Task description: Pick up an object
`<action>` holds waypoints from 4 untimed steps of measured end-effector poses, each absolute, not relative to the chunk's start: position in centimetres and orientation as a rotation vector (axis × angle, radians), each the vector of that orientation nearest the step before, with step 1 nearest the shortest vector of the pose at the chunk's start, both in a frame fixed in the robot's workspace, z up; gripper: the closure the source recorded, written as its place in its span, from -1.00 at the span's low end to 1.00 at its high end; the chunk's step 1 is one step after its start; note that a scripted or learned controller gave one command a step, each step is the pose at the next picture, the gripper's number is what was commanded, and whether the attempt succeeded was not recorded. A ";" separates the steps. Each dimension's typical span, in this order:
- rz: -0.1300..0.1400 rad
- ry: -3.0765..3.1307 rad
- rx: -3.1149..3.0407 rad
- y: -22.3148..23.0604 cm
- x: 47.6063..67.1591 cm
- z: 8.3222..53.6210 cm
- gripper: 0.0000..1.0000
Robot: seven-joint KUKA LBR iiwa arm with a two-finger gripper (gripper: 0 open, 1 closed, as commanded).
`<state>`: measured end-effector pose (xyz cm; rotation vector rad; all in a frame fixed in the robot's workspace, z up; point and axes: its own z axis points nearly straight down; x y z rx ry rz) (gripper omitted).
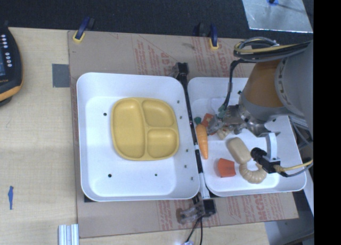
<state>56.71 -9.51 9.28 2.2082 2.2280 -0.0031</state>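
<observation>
Item: my gripper (224, 125), low in the right bin (287, 185); whether its fingers are wide or narrow, I cannot tell. Carrot (201, 140) just beside them, toward the left bin (90, 180). Bread roll (238, 149) and red block (226, 168) near. Advice: settle squarely over one piece before closing.

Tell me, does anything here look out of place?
Yes: the toy carrot lies at the divide between the two bins, against the right bin's left wall, apart from the other toys. The yellow tray sits slightly askew.
</observation>
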 end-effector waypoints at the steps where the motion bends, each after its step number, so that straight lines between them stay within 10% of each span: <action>1: -0.007 2.229 2.223 -12.0 52.4 9.1 -1.00; 2: 0.000 2.228 2.215 -15.9 57.9 9.2 -1.00; 3: -0.006 2.230 2.223 -16.0 52.3 9.1 -1.00; 4: -0.005 2.231 2.219 -11.5 52.1 9.1 -1.00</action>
